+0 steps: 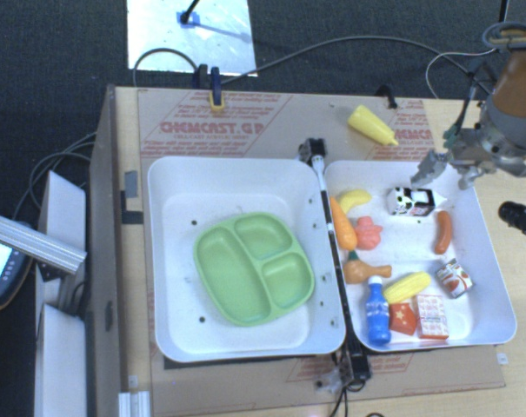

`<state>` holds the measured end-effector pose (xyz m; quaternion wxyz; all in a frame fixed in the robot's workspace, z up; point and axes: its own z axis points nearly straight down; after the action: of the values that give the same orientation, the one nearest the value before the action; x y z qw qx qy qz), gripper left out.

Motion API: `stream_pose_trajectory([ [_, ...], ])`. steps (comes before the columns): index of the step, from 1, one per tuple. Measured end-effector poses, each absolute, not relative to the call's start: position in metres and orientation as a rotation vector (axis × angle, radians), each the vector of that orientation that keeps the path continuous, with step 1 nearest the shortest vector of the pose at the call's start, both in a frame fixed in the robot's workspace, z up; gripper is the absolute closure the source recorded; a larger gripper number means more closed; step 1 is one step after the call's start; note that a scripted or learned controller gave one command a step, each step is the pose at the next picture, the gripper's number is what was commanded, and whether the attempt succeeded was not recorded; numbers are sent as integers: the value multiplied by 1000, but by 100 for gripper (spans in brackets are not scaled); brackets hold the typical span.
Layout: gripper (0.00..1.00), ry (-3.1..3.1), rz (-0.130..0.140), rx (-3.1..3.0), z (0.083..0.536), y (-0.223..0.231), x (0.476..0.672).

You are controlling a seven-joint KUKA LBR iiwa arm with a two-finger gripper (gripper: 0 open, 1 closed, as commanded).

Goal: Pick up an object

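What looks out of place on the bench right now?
A yellow toy corn cob lies on the cardboard behind the right bin, outside both bins. The other toy foods sit inside that bin; the green divided plate sits in the left one.

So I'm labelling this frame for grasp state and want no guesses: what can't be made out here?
- Gripper, camera view: blurred and small, at the right bin's far rim; open or shut is unclear.
- Arm: cut off by the right edge.
- Carton and small can: labels too small to read.
- Black-and-white toy: too small to identify.
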<state>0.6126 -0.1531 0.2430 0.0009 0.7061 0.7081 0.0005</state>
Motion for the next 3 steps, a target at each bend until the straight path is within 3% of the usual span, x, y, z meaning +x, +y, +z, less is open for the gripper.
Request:
stream_pose_trajectory([
  [1,0,2227,0,2217,171,-106,596],
  [2,0,2222,-2,2222,99,-148,543],
  [3,0,2223,2,2220,108,-113,502],
])
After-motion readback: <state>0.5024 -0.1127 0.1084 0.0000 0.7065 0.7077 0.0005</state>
